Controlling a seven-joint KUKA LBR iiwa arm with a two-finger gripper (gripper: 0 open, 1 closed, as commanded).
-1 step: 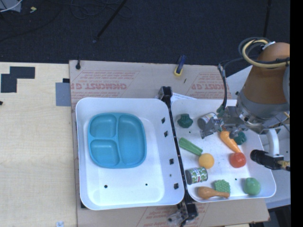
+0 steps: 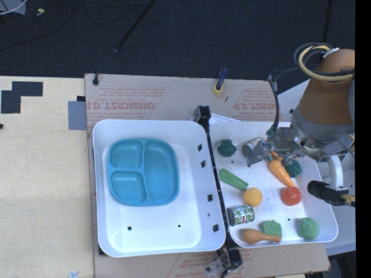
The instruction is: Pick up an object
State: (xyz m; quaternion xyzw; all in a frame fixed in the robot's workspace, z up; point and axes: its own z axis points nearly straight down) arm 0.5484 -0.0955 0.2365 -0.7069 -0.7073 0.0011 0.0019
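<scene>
From above, the grey two-finger gripper [image 2: 257, 153] hangs low over the right white bin [image 2: 324, 236], near its upper middle. An orange plastic carrot [image 2: 281, 173] lies just beside it on the right, slanting down toward a red plastic tomato [image 2: 291, 196]; whether gripper and carrot touch cannot be told. How the gripper stands, apart or together, cannot be told either. A dark green leafy toy [image 2: 226, 149] sits just to its left, a green cucumber-shaped toy [image 2: 233, 179] below. The left white bin [image 2: 151, 236] bears a blue divided plate [image 2: 143, 172].
</scene>
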